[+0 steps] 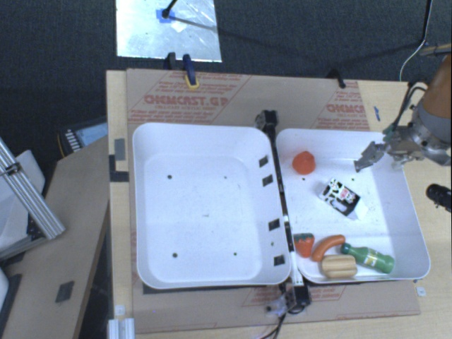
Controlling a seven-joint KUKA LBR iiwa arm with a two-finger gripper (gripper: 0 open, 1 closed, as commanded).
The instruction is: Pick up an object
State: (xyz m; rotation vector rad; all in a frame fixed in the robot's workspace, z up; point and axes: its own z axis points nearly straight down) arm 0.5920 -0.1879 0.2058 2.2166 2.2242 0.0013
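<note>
Sitting in right bin (413, 221): orange ball (304, 162), hot dog (337, 265), green bottle (369, 257); hovering above, gripper (370, 157), jaw spread unreadable.

Toys in right bin (413, 210), end effector (369, 157) above it.

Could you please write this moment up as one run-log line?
gripper: above right bin, nothing seen held | orange ball, printed box, green bottle: lying in bin
</note>
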